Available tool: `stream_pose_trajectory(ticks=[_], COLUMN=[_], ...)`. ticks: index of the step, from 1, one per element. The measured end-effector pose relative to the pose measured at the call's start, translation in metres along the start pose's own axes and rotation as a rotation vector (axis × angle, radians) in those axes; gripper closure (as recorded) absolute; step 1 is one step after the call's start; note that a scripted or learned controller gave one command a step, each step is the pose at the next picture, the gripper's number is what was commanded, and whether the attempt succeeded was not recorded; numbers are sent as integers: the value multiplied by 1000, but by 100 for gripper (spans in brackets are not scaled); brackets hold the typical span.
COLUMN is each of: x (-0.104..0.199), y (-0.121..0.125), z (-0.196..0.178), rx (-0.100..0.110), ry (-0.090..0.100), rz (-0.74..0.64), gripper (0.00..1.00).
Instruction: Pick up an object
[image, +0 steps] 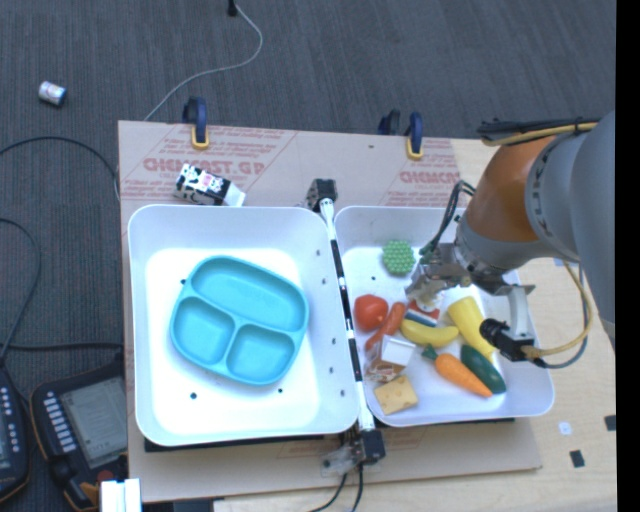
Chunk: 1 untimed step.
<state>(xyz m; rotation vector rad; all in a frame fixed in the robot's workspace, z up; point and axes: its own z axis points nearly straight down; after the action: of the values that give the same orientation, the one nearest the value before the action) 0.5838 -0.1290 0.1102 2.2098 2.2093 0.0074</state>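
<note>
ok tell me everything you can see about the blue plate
The blue plate is a light-blue, smooth, plastic-looking tray with rounded corners and three compartments: one long, two smaller. It lies flat, turned at a slant, on the floor of the left bin. Nothing shows in its compartments, and nothing but the bin touches it.

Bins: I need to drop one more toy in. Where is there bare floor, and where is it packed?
Left bin: bare white floor borders the blue divided plate all round, widest along the near wall. Right bin: crowded with toy food around the end effector, from the green ball to the carrot.
</note>
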Motion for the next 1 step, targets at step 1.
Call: stream_pose_trajectory(ticks=[1], x=[0], y=[0], z=[0], rx=[0], ry=[0], rz=[0], gripper=[0])
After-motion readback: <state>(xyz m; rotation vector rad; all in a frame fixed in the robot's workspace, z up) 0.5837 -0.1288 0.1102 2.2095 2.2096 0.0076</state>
